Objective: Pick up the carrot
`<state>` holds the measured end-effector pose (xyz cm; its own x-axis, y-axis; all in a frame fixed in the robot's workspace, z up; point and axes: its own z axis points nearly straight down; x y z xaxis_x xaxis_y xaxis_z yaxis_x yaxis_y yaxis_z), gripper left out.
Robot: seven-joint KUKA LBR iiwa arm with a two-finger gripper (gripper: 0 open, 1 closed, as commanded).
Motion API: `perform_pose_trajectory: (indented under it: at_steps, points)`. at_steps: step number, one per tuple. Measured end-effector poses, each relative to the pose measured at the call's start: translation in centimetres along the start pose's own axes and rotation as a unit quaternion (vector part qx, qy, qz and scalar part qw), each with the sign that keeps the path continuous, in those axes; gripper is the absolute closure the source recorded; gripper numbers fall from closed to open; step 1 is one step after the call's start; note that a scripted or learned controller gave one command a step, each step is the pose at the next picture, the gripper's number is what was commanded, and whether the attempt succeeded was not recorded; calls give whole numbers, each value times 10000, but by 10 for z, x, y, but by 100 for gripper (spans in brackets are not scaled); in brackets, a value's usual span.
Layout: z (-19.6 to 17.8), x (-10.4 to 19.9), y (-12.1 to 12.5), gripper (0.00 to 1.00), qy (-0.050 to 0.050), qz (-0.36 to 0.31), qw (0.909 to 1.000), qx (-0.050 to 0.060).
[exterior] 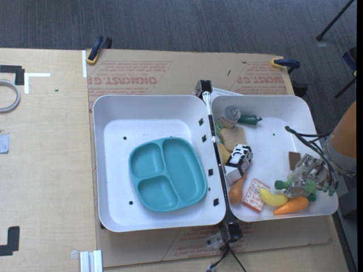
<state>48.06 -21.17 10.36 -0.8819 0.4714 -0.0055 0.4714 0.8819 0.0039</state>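
Hovering just above carrot (291, 205), near right corner of right bin (266, 215); fingers (309, 180) state unclear. Best: descend straight, close across carrot's width, avoid banana (272, 197).

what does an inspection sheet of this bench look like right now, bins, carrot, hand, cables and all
surface: cardboard-covered bench bearing two white bins side by side
job's things: carrot lying at the right bin's near edge, beside a banana
clutter: teal divided plate in the left bin; cow-print toy, red-patterned box
grippers: hand low just above the carrot, finger state unclear
cables: black cable running to the hand
surroundings: grey carpet
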Motion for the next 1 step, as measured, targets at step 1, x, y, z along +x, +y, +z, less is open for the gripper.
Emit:
perform_pose_trajectory:
  at_steps: [1]
  points:
    - [0,0,0,0,0,-1,10000,0]
